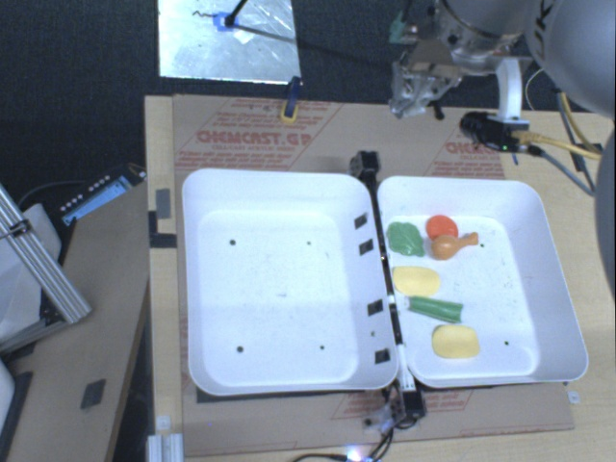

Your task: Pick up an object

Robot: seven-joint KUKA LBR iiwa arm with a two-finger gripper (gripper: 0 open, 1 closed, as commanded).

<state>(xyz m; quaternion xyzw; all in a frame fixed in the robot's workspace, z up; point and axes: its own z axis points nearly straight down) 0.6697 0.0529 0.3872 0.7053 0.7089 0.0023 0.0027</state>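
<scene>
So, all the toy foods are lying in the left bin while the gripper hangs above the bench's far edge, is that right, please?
Not quite: the camera view shows the toy foods lying in the right bin, not the left bin. The gripper does hang above the bench's far edge.

A robotics lab: white bins (279,186) on a cardboard-covered bench (250,133)
</scene>
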